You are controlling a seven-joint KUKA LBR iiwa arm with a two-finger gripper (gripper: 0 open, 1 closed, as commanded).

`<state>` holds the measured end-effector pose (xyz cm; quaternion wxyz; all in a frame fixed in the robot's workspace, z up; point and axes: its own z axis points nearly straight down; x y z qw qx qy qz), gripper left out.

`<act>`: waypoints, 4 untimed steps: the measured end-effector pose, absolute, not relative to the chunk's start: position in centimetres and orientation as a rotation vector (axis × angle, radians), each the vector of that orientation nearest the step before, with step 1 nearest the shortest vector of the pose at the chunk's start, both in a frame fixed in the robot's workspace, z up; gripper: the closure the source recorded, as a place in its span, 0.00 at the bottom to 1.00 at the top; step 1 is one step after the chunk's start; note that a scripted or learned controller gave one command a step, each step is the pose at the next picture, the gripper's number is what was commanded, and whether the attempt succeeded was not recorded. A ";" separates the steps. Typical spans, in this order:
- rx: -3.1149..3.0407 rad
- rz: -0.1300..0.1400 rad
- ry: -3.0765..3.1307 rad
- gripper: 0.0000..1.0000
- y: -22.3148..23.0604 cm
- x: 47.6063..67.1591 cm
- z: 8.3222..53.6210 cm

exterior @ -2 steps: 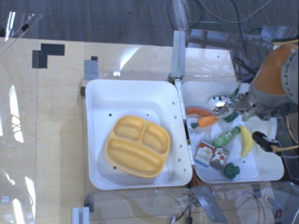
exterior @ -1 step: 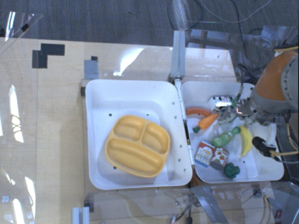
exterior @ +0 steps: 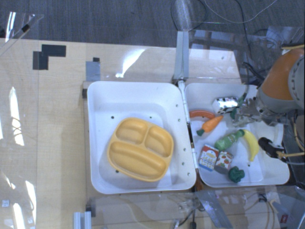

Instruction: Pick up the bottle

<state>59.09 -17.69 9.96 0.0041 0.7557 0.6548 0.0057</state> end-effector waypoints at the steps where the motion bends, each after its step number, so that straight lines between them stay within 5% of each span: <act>1: 2.368 0.018 2.051 0.00 -17.7 59.1 10.0; 2: 2.368 0.018 2.051 0.00 -17.7 59.1 10.0; 3: 2.362 0.023 2.054 1.00 -17.6 59.3 11.1; 4: 2.361 0.023 2.054 0.00 -17.6 59.3 11.1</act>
